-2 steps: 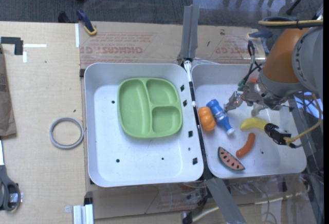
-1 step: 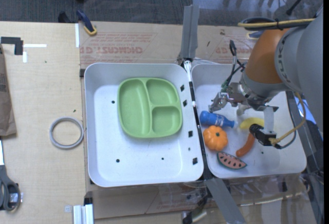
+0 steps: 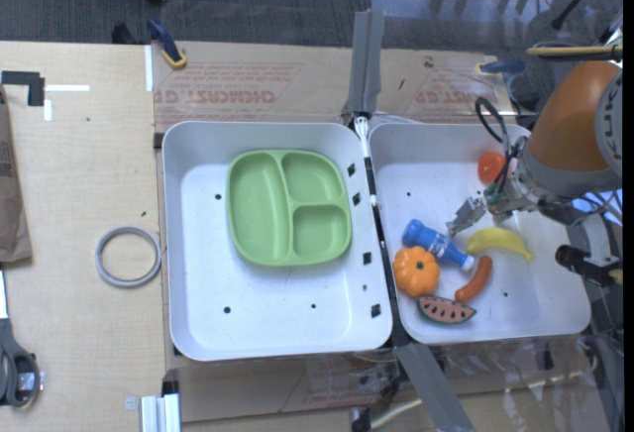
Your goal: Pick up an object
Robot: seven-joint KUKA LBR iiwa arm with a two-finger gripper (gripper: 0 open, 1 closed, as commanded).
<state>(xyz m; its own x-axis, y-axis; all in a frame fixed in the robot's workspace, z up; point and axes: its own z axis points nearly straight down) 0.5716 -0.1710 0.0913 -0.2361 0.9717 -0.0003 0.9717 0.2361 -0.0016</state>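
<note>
The right bin (image 3: 436,177) holds a blue toy bottle (image 3: 434,241), an orange pumpkin (image 3: 416,270), a watermelon slice (image 3: 447,309), a red sausage (image 3: 474,279), a yellow banana (image 3: 499,242) and a red-orange piece (image 3: 490,166) near the back. My gripper (image 3: 468,216) hangs low over the right bin, just left of the banana and right of the blue bottle. Its fingers look spread with nothing between them. The grey arm with its orange band reaches in from the right.
The left bin (image 3: 198,301) carries a green divided plate (image 3: 290,207). A grey tape ring (image 3: 128,255) lies on the wooden bench to the left, and scissors (image 3: 18,376) sit at the bottom left. A metal divider (image 3: 363,73) stands between the bins.
</note>
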